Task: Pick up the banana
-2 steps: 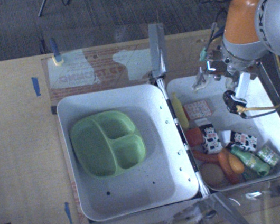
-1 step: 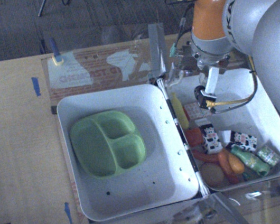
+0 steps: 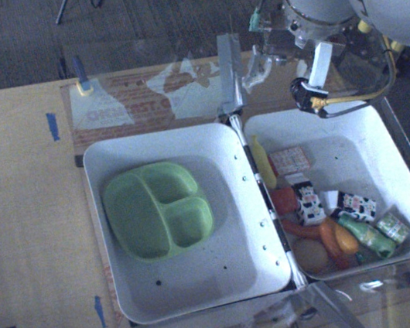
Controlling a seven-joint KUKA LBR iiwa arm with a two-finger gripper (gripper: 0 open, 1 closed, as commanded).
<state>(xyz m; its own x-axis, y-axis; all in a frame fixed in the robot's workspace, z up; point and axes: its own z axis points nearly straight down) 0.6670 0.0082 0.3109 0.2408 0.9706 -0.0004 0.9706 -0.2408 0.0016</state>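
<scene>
The banana (image 3: 263, 161) is a slim yellow fruit lying lengthwise against the left wall of the right bin (image 3: 357, 132), near its back. My gripper (image 3: 261, 69) hangs above the bench just behind the right bin's back left corner, well clear of the banana and higher up in the view. Nothing shows in it.
A green divided plate (image 3: 158, 210) lies in the left bin (image 3: 240, 271). In front of the banana the right bin holds a pink-printed card (image 3: 289, 159), a red item (image 3: 284, 200), two cow-patterned cartons (image 3: 309, 204), a carrot (image 3: 344, 238), a green bottle (image 3: 372, 241) and a potato (image 3: 311, 255).
</scene>
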